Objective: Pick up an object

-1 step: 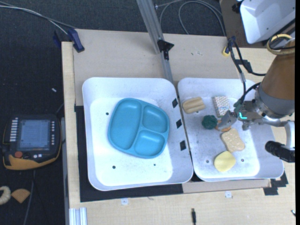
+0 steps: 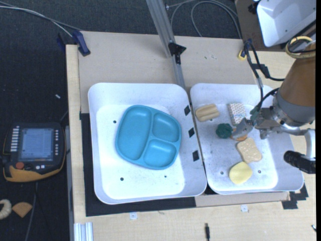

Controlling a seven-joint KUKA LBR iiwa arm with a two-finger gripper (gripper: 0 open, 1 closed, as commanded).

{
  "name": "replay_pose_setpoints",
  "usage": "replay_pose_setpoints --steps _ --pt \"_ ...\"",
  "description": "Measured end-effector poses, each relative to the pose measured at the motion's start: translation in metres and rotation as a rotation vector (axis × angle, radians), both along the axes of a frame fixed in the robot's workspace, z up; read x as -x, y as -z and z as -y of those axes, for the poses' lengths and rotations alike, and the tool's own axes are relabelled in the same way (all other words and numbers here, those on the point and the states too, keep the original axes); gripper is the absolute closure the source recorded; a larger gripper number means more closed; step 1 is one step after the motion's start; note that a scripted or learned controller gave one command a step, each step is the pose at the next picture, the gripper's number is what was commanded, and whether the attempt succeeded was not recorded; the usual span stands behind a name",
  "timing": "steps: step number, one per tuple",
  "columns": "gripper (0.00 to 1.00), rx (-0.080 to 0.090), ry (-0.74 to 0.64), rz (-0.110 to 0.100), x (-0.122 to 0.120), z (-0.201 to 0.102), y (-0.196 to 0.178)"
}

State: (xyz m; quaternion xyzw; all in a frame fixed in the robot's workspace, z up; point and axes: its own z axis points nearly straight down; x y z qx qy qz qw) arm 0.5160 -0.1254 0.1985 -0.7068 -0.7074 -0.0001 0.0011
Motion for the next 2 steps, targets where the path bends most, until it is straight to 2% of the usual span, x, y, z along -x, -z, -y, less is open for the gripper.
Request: replay_pose_setpoints --steps 2 --pt "0.00 -0.001 0.001 -0.005 0.001 0.000 0.086"
